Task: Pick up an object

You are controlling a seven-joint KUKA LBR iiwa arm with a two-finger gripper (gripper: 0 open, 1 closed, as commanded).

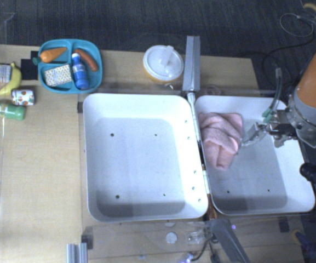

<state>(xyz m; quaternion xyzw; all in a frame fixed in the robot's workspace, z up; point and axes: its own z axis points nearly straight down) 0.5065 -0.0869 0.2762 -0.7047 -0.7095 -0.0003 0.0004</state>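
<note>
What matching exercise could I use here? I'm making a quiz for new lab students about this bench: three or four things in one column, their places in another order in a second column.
Things:
1. crumpled pink cloth
2. round white plastic lid with a yellow rim
3. blue plastic bottle
4. small green bottle lying on its side

Places:
A. in the blue divided tray
B. on the bench behind the bins, beside the grey metal post
C. at the left side of the right white bin
D. on the bench near the view's left edge

Pairs: 1-C, 2-B, 3-A, 4-D
</note>
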